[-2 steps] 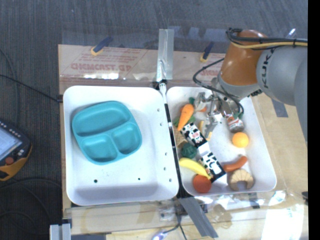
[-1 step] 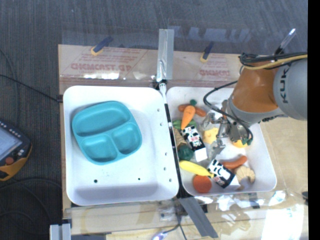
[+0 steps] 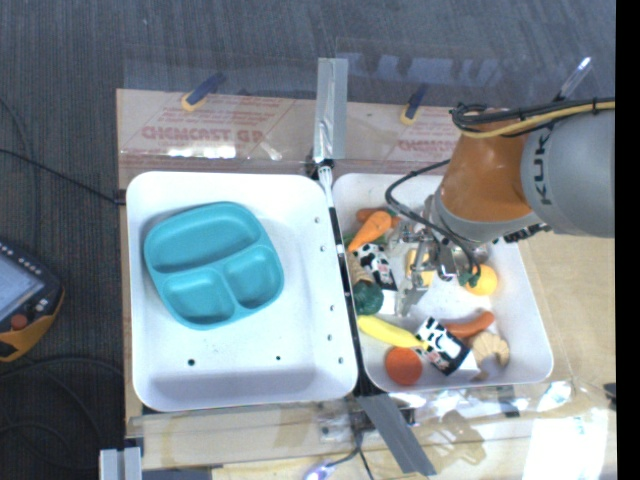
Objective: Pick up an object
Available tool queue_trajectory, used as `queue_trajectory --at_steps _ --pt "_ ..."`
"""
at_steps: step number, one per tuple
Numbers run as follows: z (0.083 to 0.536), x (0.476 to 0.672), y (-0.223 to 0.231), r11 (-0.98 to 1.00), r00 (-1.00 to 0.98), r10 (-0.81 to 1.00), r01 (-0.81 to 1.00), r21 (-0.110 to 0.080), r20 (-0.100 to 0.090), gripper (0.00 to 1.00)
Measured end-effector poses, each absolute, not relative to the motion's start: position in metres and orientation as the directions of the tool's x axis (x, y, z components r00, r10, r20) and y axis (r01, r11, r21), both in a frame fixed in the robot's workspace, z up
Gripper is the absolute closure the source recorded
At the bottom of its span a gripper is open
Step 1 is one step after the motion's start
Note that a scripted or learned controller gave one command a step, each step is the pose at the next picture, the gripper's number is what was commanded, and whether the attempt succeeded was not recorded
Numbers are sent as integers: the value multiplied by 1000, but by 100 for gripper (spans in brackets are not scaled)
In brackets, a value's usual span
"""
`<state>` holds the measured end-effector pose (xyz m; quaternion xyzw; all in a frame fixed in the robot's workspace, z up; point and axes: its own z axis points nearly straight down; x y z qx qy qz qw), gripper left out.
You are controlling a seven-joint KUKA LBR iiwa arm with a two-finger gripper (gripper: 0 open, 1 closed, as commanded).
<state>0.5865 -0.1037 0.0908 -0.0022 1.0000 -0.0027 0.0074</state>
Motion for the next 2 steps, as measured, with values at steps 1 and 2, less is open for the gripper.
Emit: queue_trajectory --at_steps 1,2 --pt "91 573 -196 993 -993 119 119 -4 -15 0" --pt "91 526 -218 976 -976 216 216 5 -16 0"
